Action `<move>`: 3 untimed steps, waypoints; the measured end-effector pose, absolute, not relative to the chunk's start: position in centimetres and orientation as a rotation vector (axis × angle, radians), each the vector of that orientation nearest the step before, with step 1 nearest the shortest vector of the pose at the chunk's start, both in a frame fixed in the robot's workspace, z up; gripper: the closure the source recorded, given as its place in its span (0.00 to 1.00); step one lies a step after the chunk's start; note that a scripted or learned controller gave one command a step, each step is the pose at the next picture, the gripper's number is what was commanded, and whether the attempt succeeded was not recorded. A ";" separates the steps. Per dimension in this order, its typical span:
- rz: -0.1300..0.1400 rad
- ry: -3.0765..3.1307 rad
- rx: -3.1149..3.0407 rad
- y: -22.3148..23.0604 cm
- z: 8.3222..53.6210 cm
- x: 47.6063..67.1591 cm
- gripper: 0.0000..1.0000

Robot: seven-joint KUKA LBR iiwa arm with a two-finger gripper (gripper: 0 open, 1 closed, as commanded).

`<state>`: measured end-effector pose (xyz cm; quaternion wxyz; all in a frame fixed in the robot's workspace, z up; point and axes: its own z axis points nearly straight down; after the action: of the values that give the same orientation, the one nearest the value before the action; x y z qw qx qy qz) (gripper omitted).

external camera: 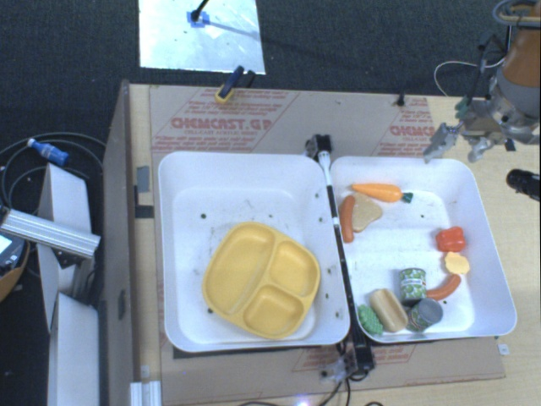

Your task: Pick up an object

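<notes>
My gripper [458,146] hangs open above the bench, just past the far right corner of the right bin [397,248], with nothing between its fingers. In that bin, an orange carrot [378,192] lies at the far side. A bread slice [366,214] and a sausage [347,218] sit beside it. A red pepper [450,238] and a yellow piece [457,264] lie by the right wall. At the near side are a green can [412,283], a grey can [426,314], a second sausage [444,288], a bun [389,309] and a green item [369,319].
The left bin [220,189] holds a yellow divided plate [262,279]. A black clip [320,146] sits where the two bins meet at the far side. Cardboard covers the bench under the bins. Cables [461,74] hang near the arm at the upper right.
</notes>
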<state>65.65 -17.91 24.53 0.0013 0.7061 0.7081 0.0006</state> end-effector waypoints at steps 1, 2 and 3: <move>0.002 2.226 2.215 -16.6 19.3 66.9 0.00; 0.002 2.227 2.215 -13.8 15.4 66.9 0.00; -0.001 2.229 2.216 -11.8 9.0 66.8 0.00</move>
<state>66.82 -11.79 9.03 -0.0008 0.7050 0.7092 -0.0003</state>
